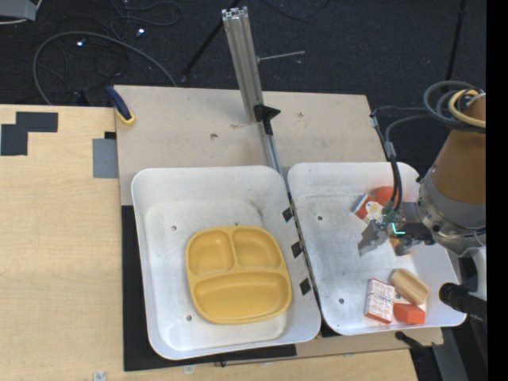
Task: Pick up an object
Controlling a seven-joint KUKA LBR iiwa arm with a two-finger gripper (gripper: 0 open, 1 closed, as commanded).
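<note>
end effector [373, 236] hangs over the right bin [333, 213], low above its floor, toward the bin's right side. whether it is spread or pressed together cannot be made out at this size and angle, and nothing shows pinched in it.

nearest thing to it is an orange and white item [373, 203] lying just past it, toward the bin's far rim, so close that the two nearly overlap in this slanted view; whether they touch cannot be told. three more things lie in the near right corner of the same bin: a tan roll [409, 285], a red and white carton [380, 300] just left of the roll, and a small orange piece [409, 315] beside the carton at the near rim. the roll's long axis runs slantwise.

left bin [159, 213] carries a yellow divided tray [236, 275], well apart from the arm.

judged from this, the orange and white item is the likeliest target, needing only a short shift toward the far rim.
</note>
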